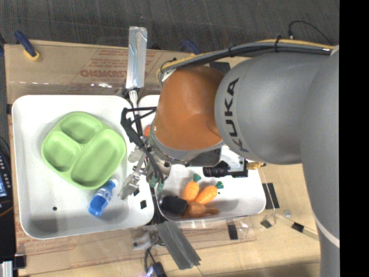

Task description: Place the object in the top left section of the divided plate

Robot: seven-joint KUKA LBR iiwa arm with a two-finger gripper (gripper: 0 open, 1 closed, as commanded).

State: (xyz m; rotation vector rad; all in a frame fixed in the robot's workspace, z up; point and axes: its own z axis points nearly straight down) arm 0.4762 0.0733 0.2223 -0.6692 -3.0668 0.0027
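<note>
Camera view has my jaws (134,180) low over the left bin's (23,154) right edge; whether they're parted, I cannot tell. Green divided plate (83,149) and blue bottle (101,198) lie nearby.

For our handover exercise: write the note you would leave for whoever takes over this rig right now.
Gripper: low at the divider between the bins, with no object seen in it.
Green divided plate: in the left bin, all sections bare.
Blue bottle: lying in the left bin just below the plate.
Carrot toys and a dark item: in the right bin.
Done: nothing placed.
Left: pick the object and set it in the plate's top left section.
</note>
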